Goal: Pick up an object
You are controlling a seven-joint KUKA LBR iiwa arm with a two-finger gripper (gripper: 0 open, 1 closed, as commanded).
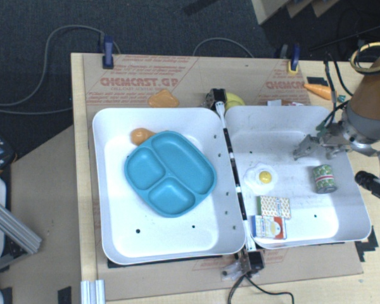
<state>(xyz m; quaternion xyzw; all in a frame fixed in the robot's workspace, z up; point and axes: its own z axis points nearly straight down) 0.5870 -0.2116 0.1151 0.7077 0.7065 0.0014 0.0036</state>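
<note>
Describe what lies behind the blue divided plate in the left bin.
An orange rounded object peeks out at the blue divided plate's far-left edge. The plate covers part of it, so its full shape stays hidden.

Orange ball (139, 135) half hidden behind the blue tray's (170, 173) upper-left rim, yellow object (233, 100) partly behind the bin divider, arm (371, 103) cut off at the right edge of the frame, carton (270, 216) print too small to read

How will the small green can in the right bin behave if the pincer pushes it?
The green can looks to lie on its side, so it may roll across the smooth right bin. Its rounded wall could slip between fingers. It seems rigid, probably not fragile.
</note>
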